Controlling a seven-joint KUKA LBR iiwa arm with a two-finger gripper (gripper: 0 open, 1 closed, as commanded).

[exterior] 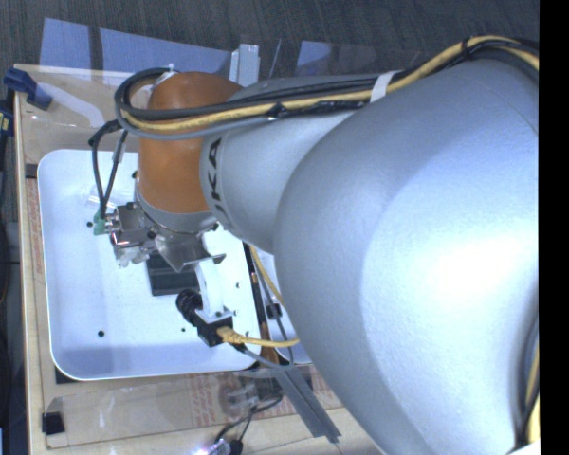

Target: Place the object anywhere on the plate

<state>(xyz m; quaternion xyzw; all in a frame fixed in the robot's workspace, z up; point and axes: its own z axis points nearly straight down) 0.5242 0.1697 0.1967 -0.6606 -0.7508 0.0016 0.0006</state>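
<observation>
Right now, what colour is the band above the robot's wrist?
The band is orange, clearest in the camera view.

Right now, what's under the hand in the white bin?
White bin floor around the hand, plus a dark speck. The arm covers the spot beneath the hand and the bin's right part; what lies there is hidden.

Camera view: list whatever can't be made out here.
1. Right bin: nearly all covered by the arm; its contents can't be told.
2. Gripper: whether it holds anything, masked by the orange band above it.
3. Dark speck in the left bin: too small to identify.
</observation>
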